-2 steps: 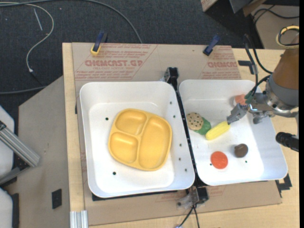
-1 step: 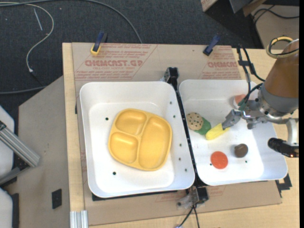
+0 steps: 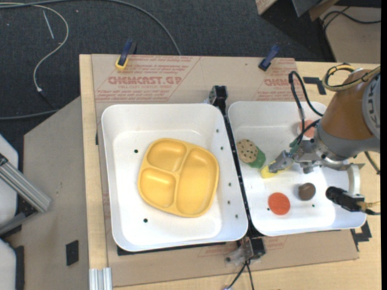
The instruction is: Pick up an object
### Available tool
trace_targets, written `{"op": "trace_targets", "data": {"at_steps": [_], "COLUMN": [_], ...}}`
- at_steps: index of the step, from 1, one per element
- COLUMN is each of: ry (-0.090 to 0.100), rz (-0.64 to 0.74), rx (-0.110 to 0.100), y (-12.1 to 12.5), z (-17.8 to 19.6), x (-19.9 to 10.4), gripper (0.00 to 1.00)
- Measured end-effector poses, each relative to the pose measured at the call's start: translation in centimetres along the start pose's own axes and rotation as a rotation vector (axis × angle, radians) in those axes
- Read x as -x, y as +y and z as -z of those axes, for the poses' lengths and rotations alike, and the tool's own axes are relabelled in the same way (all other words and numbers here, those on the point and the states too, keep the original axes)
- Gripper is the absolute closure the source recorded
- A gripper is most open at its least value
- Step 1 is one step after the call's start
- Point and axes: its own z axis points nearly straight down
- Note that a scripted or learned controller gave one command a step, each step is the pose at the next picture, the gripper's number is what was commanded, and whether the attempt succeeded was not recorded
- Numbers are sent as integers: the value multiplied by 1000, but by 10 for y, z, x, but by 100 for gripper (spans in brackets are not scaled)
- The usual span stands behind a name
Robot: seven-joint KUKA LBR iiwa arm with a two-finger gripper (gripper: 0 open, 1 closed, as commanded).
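Grey gripper [image 3: 282,164] low in right bin [image 3: 266,219], finger state impossible to tell. Yellow piece [image 3: 266,172] touching at seven o'clock; orange disc [image 3: 279,203] at six, brown lump [image 3: 306,191] at four.

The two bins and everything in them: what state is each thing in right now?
yellow divided plate: flat in left bin, right way up
cookie: in right bin, leaning on green item
orange disc: lying flat
brown lump: resting loose
gripper: low over right bin
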Motion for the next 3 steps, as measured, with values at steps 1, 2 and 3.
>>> {"op": "trace_targets", "data": {"at_steps": [1,2,3], "ry": [-2,-2,-7], "rz": [1,1,0], "rx": [8,15,2], "y": [5,8,2], "z": [-4,9,56], "x": [0,-1,4], "gripper": [0,100,100]}}
